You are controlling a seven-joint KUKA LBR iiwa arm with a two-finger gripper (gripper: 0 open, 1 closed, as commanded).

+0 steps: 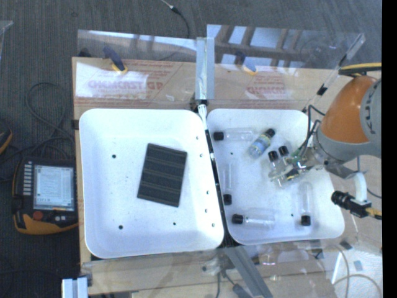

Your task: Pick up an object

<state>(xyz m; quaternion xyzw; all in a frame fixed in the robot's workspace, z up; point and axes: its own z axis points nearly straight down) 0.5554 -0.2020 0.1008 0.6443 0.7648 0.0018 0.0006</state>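
In the right white bin [325, 228] lie several clear vials with black caps. One with a blue label [261, 143] lies near the bin's middle back. A small cluster of vials [277, 161] sits just right of centre, and my gripper [296, 165] is low over that cluster, at its right side. The grey arm with its orange band [348, 118] reaches in from the right. Other vials lie at the back left [239, 134], along the left wall [227, 180], at the front [255, 218] and at the front right [305, 205]. The left bin [90, 166] holds a black ribbed slab [162, 174].
A divider ridge [211, 166] separates the two bins. Clear acrylic panels [205, 61] stand behind them. A black connector with a cable [347, 200] hangs beside the right bin's right rim. A control pendant [46, 194] and cables lie on the floor at left.
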